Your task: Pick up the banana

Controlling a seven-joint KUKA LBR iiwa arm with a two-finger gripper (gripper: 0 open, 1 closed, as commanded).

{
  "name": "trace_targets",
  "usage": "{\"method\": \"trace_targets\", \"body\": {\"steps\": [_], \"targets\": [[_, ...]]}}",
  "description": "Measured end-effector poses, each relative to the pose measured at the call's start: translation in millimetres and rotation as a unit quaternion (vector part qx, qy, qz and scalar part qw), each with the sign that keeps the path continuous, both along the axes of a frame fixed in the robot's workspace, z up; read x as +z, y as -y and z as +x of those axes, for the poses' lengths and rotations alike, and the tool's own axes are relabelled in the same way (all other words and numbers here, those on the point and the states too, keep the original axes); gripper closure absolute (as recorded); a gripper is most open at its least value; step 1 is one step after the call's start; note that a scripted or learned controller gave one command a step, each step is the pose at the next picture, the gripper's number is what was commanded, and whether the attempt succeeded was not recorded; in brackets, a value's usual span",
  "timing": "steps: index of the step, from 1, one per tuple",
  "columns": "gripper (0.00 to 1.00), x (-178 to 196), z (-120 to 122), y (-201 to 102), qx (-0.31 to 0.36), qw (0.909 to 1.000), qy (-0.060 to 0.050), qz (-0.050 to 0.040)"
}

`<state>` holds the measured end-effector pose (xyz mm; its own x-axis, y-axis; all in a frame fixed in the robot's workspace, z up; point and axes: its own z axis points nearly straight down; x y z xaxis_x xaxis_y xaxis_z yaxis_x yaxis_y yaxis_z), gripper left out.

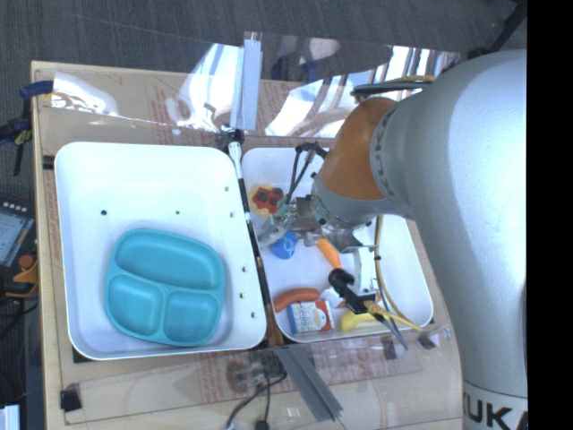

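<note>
From the overhead camera, you see the grey arm with its orange band (354,155) filling the right of the frame, reaching down into the right-hand white bin (419,280). Its end effector (304,218) sits low near the frame's centre, over the upper part of that bin; you cannot tell whether it is apart or together. The yellow banana (365,320) lies at the bin's lower edge, well apart from the end effector, just beside a small white carton (309,316). An orange sausage-shaped toy (295,296) lies just above the carton. In the left-hand white bin (143,168) rests a turquoise three-compartment plastic plate (166,285).
</note>
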<state>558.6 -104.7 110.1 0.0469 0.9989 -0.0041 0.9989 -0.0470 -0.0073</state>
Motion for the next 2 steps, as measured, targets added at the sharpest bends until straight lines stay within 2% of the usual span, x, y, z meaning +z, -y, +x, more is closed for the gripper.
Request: {"method": "trace_targets", "body": {"steps": [1, 2], "targets": [[0.00, -19.9, 80.2, 5.4, -0.013, 0.9999, 0.001, 0.0020], [0.00, -17.8, -5.1, 2.1, -0.070, 0.9975, 0.003, -0.0011]]}}
